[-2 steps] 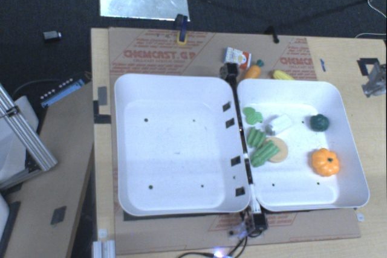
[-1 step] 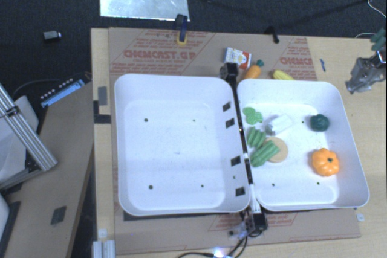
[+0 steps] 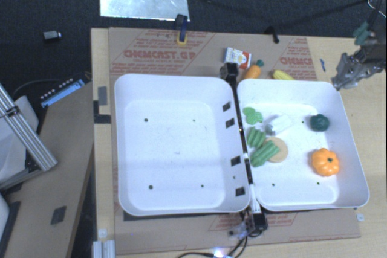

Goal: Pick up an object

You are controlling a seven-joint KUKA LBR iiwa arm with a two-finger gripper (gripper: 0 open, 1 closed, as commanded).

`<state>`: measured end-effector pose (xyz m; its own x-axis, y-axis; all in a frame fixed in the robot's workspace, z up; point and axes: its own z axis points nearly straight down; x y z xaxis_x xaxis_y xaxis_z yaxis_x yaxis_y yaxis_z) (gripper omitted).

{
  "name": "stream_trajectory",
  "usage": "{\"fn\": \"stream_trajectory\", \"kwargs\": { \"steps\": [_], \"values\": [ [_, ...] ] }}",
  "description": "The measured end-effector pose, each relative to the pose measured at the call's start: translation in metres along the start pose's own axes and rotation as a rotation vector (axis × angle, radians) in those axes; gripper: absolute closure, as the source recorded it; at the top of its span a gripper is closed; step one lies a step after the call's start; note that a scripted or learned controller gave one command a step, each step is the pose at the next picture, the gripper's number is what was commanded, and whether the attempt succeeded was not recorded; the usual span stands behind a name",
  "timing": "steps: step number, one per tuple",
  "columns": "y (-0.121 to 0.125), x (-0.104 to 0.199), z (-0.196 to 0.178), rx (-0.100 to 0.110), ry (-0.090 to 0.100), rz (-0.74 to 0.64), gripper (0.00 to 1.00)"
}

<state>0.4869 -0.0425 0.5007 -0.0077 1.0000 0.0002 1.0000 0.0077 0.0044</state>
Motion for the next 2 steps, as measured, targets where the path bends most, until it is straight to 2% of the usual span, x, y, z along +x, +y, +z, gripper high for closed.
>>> {"fn": "stream_trajectory", "kwargs": {
  "steps": [2],
  "values": [
    [0.000, 0.064, -0.035, 0.001, 0.001, 0.000, 1.00]
  ]
}}
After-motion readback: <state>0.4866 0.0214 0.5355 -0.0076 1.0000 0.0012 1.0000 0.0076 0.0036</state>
